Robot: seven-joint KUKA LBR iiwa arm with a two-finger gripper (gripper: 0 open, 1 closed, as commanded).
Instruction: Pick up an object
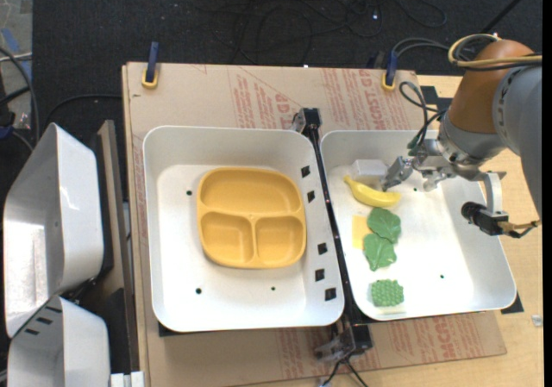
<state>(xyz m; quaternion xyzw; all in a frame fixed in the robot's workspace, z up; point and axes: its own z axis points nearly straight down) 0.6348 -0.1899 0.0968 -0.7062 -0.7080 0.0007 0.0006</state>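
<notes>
In the right bin [466,277] lie a yellow banana [373,194], a pale yellow flat piece [359,231], a green leafy piece [381,237] and a small green bumpy block [386,293]. A pale grey block [368,171] sits just behind the banana. My gripper [402,170] hangs low at the bin's far side, just right of the banana's upper end and next to the grey block. Nothing shows between its fingers.
The left bin [172,290] holds a yellow compartment tray [252,215]. A black divider strip [321,204] runs between the two bins. The arm enters from the right over the right bin's far corner. White containers [43,221] stand off the bench at left.
</notes>
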